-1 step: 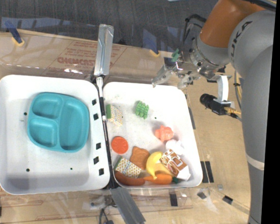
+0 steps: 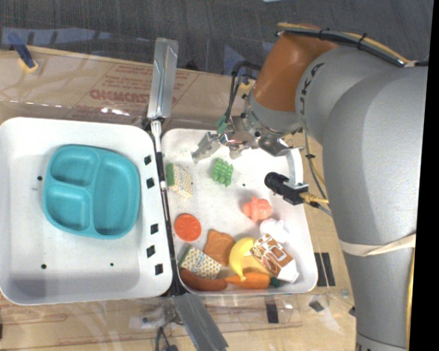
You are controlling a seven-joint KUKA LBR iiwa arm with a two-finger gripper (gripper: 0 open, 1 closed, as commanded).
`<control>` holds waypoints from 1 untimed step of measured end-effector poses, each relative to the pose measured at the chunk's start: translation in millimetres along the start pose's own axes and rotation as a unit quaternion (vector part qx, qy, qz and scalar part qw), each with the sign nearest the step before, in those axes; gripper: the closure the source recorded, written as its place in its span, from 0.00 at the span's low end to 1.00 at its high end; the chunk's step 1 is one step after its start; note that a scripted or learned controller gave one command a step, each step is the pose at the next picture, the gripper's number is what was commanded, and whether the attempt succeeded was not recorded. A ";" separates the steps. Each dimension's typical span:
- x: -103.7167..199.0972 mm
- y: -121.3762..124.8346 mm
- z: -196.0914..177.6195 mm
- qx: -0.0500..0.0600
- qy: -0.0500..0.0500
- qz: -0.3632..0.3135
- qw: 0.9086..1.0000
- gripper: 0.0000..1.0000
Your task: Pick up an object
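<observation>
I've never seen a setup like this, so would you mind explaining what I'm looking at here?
This is one camera above a bench, looking down at a slant. The big grey shape with the orange band is a robot arm reaching in from the right. Its gripper, a two-finger claw, hangs over the top of the right bin, just above a green block; nothing shows between its fingers. Two shallow white bins sit side by side. The left bin holds a teal divided plate. The right bin holds toy food and small items: a pink piece, an orange disc, a banana, and others piled at the bottom. The arm's job is picking up one object.
</observation>
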State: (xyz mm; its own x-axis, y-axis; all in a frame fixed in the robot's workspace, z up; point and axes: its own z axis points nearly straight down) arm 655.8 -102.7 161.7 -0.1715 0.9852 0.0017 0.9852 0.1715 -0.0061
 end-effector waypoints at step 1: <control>51.2 -12.9 -64.9 -0.003 -0.001 -0.033 0.999 0.00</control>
State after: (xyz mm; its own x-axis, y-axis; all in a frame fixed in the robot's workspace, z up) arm 634.8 -54.5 226.8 -0.2369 0.9715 -0.0005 0.9715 0.2369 0.0009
